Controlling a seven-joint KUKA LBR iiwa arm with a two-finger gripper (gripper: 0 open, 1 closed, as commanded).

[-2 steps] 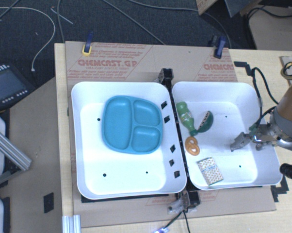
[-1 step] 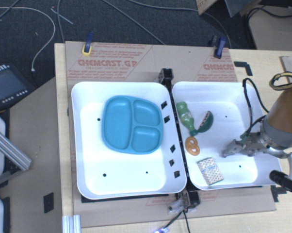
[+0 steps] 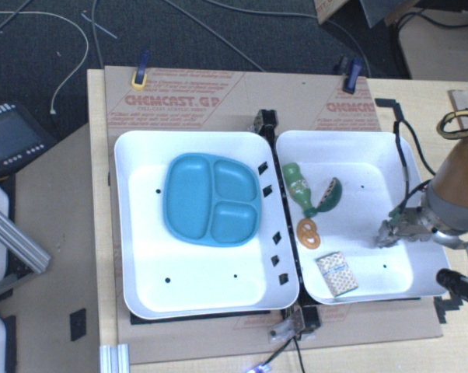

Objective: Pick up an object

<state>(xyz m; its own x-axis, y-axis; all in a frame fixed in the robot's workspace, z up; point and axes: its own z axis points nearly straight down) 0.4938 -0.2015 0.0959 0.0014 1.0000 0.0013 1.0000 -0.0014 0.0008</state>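
Observation:
In the right bin (image 3: 374,282) lie a green bottle-shaped toy (image 3: 297,187), a watermelon slice toy (image 3: 328,196), an orange pretzel (image 3: 308,234) and a small patterned white packet (image 3: 337,273). My gripper (image 3: 392,232) hangs low over the right part of that bin, near its right wall, well to the right of all these objects. Nothing shows between its fingers.
The left bin (image 3: 141,270) holds a blue divided plate (image 3: 212,199). Black clips line the divider (image 3: 279,208) between the bins. A black cable (image 3: 405,154) runs along the right bin's far right rim. Cardboard lies under both bins.

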